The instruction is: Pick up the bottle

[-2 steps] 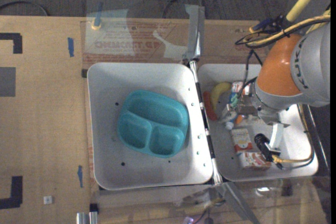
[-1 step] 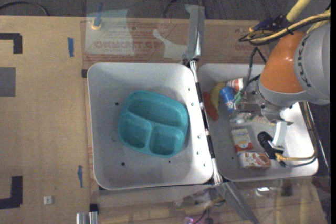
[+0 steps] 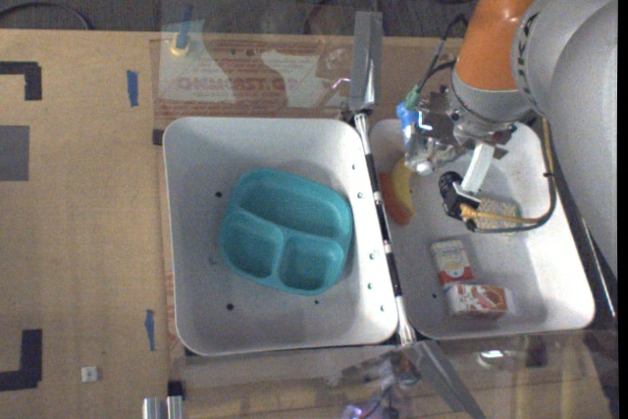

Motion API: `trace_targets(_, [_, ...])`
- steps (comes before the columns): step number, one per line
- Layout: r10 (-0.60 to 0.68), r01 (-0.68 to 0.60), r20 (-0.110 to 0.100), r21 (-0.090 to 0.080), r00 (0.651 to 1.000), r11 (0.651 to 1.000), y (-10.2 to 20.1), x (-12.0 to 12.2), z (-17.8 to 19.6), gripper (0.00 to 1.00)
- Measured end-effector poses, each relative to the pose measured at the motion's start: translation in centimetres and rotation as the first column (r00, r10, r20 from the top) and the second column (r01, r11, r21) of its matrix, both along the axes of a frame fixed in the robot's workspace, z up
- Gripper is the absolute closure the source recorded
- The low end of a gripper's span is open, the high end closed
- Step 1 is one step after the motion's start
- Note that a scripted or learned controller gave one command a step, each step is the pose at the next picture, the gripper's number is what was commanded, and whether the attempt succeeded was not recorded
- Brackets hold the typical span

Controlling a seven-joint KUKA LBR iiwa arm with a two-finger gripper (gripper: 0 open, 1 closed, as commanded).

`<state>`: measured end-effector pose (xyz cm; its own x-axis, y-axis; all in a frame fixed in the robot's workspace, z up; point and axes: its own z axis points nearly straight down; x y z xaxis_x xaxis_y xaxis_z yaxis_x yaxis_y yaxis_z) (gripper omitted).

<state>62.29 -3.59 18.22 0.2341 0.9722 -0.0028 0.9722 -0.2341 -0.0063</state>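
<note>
A yellow thing with an orange-red patch (image 3: 397, 191) lies lengthwise against the left wall of the right bin (image 3: 549, 309). It is the only bottle-like shape here, and its upper end is hidden under the gripper. My gripper (image 3: 420, 152) hangs low over the upper left part of that bin. It is right at the top end of the yellow thing, just to its right. Whether it touches the thing cannot be made out. The grey arm with the orange band (image 3: 500, 25) reaches in from the upper right.
A small white and orange carton (image 3: 451, 260) and a red and white box (image 3: 478, 299) lie in the lower part of the right bin. A speckled tan item (image 3: 497, 209) lies mid-bin. A teal divided plate (image 3: 285, 231) lies in the left bin (image 3: 196, 162).
</note>
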Motion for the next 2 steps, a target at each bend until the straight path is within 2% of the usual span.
trace_targets(1, [0.015, -0.015, 0.001, -0.001, 1.000, 1.000, 6.29, 1.81, 9.84, 1.00])
trace_targets(2, [0.021, -0.021, -0.006, -0.005, 1.000, 1.000, 6.67, 1.95, 10.56, 1.00])
